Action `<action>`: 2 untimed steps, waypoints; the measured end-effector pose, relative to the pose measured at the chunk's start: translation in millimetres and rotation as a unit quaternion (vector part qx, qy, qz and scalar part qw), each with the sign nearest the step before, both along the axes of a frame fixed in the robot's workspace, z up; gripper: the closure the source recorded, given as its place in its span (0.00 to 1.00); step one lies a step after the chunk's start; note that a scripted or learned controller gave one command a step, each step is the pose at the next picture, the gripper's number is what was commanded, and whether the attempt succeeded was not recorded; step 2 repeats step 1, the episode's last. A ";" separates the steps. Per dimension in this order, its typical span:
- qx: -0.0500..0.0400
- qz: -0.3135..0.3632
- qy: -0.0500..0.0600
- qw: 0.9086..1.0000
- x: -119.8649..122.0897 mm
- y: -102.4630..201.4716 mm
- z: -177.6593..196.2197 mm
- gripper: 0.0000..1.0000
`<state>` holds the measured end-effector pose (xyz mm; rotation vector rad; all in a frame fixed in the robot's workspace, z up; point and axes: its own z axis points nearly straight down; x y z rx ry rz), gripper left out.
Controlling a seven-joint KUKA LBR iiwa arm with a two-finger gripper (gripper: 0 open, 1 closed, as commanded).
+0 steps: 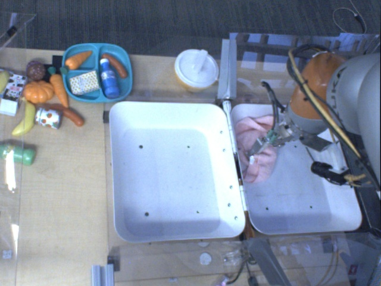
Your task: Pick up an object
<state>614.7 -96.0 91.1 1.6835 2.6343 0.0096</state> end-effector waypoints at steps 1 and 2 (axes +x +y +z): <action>0.001 0.031 0.004 1.000 -3.1 23.6 95.5 0.00; 0.001 0.031 0.004 1.000 -3.1 23.6 95.5 0.00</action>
